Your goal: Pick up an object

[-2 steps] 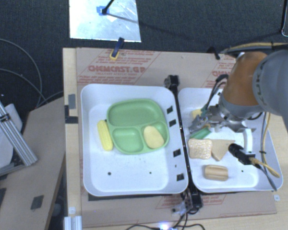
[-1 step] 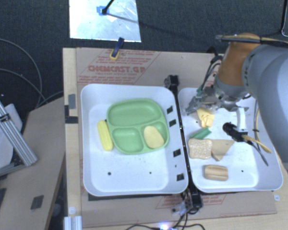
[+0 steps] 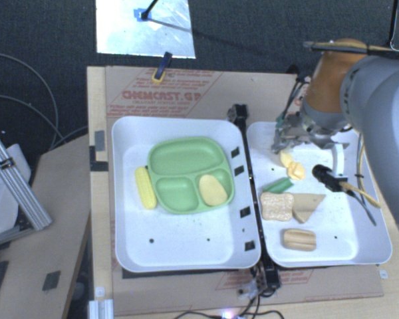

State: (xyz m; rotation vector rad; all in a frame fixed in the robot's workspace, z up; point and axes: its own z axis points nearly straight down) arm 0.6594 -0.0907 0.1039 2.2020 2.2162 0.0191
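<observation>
My gripper [image 3: 286,141] hangs low over the back left part of the right bin [image 3: 366,244], below the orange band of the arm. Just in front of it lies a small yellow piece [image 3: 294,168]; whether they touch I cannot tell. Further forward lie a green pod [image 3: 277,185], a speckled cracker square [image 3: 277,206], a tan wedge [image 3: 308,205] and a tan bread roll [image 3: 298,239].
The left bin [image 3: 186,244] holds a green divided plate [image 3: 186,158] with a yellow oval piece [image 3: 213,189] in its right compartment. A yellow corn cob [image 3: 145,187] lies beside the plate. A black divider [image 3: 247,178] runs between the bins.
</observation>
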